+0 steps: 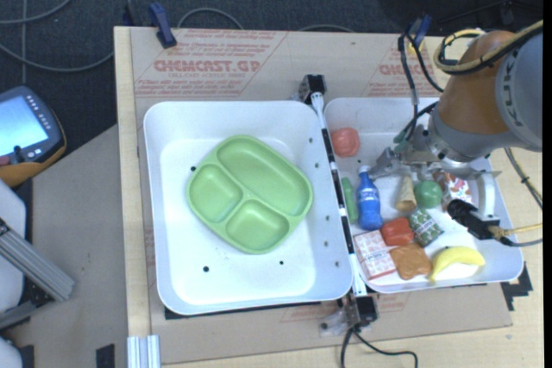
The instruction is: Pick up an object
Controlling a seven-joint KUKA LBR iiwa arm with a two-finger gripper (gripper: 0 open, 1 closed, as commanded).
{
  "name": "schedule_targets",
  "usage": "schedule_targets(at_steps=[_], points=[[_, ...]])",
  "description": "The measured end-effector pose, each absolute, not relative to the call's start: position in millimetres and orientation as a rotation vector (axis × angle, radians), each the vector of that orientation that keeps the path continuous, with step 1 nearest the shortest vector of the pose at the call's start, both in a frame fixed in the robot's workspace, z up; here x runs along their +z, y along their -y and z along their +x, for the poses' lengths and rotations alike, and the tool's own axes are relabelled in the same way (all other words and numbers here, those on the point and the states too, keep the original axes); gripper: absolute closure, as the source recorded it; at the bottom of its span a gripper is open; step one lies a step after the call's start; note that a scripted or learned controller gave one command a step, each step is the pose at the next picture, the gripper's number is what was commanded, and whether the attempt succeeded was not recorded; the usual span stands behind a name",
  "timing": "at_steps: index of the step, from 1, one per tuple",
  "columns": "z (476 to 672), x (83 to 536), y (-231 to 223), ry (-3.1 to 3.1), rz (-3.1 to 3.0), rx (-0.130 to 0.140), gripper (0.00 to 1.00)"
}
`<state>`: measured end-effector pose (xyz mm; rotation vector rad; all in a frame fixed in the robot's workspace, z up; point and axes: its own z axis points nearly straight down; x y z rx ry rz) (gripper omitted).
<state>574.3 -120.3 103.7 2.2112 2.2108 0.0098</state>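
A wooden bench (216,65) is seen from above, bearing two shallow white bins side by side. The left bin (172,185) holds a light green divided plate (250,194) with three compartments, lying tilted near the middle.

The right bin (371,112) is crowded with small objects. A blue bottle (368,201) with a white label lies near the bin's left wall, just beside a slim green item (348,196). A pinkish-red round object (346,141) sits apart near the top left corner. Lower down are found a red block (397,231), an orange-brown piece (412,261), a white card with red print (373,254) and a yellow banana (457,258) (at the bottom right corner). A green rounded object (428,192) lies near the middle.

The grey arm with its orange band (470,99) reaches in from the right, and the gripper (412,177) is lowered over the middle of the right bin. The green rounded object is placed directly beneath it, just right of a tan finger-like piece; the blue bottle lies near, to the left. Whether the fingers are open or closed cannot be told, and nothing can be confirmed as held.
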Motion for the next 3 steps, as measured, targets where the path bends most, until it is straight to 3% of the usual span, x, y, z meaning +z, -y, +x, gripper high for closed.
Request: schedule_targets(at_steps=[1,2,3], points=[[644.0,82.0,157.6,-2.239,2.248,-0.019,0.00],[658.3,78.8,198.5,-2.230,2.249,-0.036,0.00],[600.9,84.6,190.6,-2.223,2.228,-0.004,0.00]])
